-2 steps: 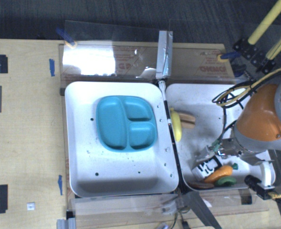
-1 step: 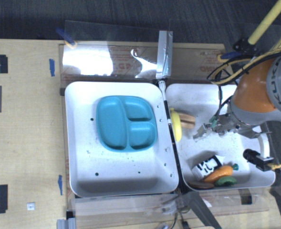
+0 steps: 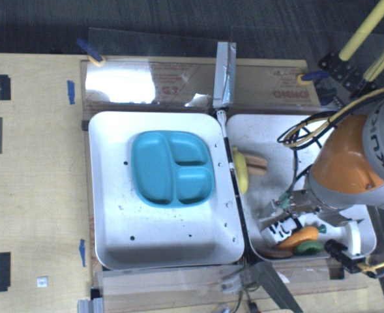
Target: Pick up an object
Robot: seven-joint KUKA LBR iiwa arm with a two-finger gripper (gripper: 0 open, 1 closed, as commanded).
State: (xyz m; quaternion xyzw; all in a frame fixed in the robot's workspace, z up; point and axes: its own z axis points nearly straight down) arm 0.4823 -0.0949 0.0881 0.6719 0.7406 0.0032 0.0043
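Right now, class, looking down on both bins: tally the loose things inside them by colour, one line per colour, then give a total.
Blue: 1, the divided plate in the left bin
Yellow: 1, the banana-like piece in the right bin
Tan: 1, the stick-shaped piece beside it
Orange with green: 1, the carrot-like toy by the gripper
Total: 4
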